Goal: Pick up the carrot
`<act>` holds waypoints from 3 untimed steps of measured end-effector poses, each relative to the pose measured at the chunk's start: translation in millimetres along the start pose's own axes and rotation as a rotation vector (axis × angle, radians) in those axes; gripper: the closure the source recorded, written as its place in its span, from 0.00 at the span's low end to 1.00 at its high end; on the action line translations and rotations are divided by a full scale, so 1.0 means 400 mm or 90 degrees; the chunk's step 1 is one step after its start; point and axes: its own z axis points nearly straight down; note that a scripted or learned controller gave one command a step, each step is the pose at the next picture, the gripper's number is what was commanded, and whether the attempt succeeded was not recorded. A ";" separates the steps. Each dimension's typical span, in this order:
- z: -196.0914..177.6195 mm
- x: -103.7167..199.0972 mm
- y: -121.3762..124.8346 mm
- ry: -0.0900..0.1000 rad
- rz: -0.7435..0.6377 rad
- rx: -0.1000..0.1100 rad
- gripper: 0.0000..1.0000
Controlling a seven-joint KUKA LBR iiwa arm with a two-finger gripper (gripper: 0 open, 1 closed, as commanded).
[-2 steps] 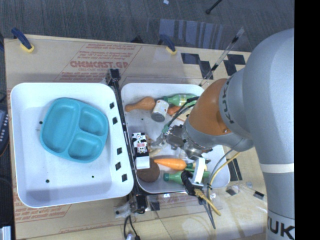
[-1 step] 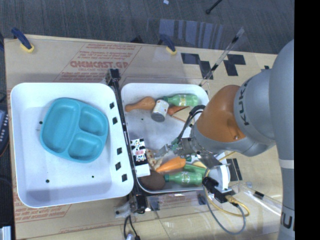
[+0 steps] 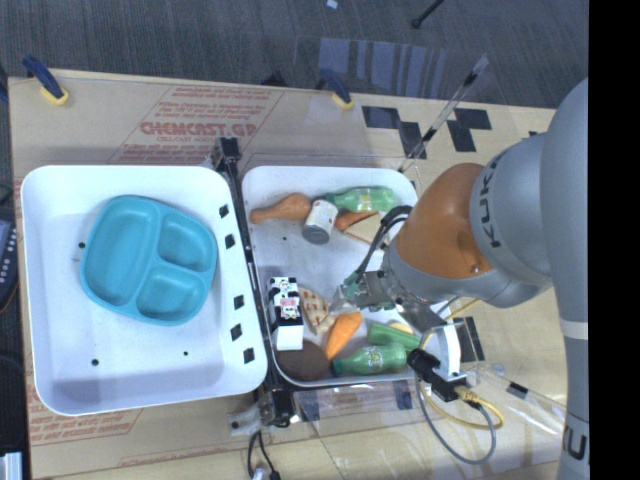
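The orange carrot [image 3: 342, 333] lies near the front of the right bin [image 3: 268, 268], tilted, between a waffle-like piece and a green bottle. My gripper [image 3: 362, 290] hangs just above and to the right of the carrot's upper end, below the orange wrist band. The arm's body covers the fingers, so their state is hidden. Nothing visibly sits between them.
The right bin also holds a green bottle [image 3: 375, 360], a brown round item [image 3: 303, 363], a black-and-white carton [image 3: 286, 301], a small can [image 3: 319, 222], a drumstick [image 3: 281, 209] and another green bottle [image 3: 362, 200]. A blue divided plate [image 3: 148, 258] lies in the left bin [image 3: 50, 298].
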 end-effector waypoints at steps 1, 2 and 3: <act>-0.290 0.081 0.077 -0.003 -0.002 0.009 1.00; -0.279 0.079 0.070 -0.002 -0.001 0.015 0.00; -0.014 0.065 -0.009 -0.005 -0.117 0.003 0.00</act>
